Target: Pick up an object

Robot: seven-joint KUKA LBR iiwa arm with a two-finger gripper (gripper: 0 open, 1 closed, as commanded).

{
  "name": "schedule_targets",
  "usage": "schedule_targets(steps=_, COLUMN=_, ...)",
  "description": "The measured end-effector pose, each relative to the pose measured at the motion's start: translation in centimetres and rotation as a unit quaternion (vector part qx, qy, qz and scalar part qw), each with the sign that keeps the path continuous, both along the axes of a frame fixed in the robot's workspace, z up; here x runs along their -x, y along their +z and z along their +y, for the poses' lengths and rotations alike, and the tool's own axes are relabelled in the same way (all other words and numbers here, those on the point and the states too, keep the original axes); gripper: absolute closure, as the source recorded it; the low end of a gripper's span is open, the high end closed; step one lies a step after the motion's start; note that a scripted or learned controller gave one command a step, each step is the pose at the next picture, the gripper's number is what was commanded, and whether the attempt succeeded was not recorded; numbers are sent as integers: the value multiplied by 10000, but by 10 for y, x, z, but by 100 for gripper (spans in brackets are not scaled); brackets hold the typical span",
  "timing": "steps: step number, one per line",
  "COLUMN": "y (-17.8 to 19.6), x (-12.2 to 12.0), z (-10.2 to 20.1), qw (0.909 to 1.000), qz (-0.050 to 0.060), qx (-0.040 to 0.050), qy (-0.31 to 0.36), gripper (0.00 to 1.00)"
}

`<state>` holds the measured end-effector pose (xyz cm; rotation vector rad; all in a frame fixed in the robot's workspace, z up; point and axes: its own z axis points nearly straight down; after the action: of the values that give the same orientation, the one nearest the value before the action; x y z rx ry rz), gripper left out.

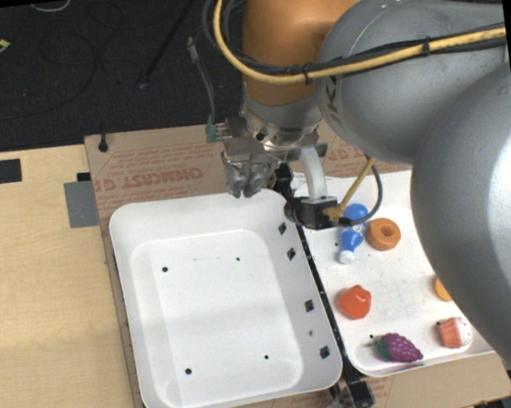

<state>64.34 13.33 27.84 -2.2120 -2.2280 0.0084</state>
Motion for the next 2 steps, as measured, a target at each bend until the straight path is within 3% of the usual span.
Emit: schedule_targets(steps=2, y=-9, x=0, z=1, qw=10000, qz=-6, qx=-3, qy=-10, gripper=100)
